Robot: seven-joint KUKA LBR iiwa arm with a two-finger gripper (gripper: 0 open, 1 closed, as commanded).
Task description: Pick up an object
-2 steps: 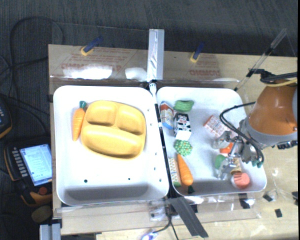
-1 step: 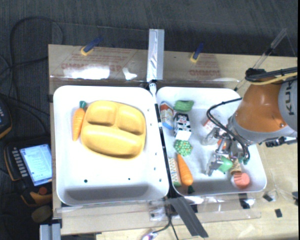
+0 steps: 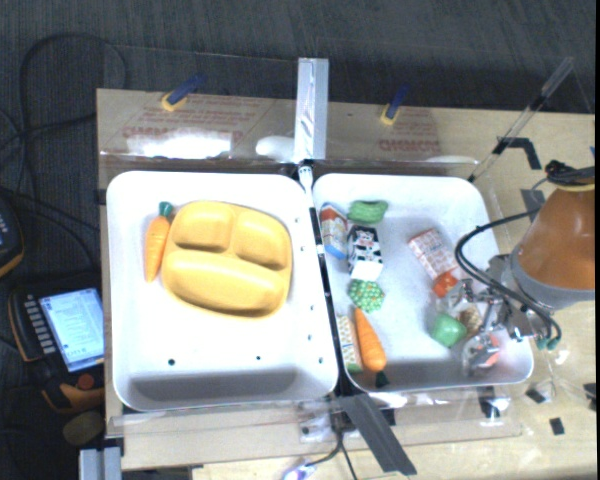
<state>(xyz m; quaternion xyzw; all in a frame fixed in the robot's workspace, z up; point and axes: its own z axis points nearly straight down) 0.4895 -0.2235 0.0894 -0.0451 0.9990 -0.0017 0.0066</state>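
Hovering low in the right bin's [image 3: 410, 190] corner, the claw [image 3: 477, 340], its grip unreadable, risks snagging the wall beside the green toy [image 3: 445, 329].

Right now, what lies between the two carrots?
In the camera view, the yellow tray and the bins' shared wall separate the left carrot from the right carrot.

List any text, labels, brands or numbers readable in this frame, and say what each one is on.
No text can be read here.
Back board: faint reddish print, too blurred to read.
Handheld screen left of the bench: lines of text, too small to read.
Packet in the right bin: printed wrapper, illegible.
Black-and-white item: markings, illegible.
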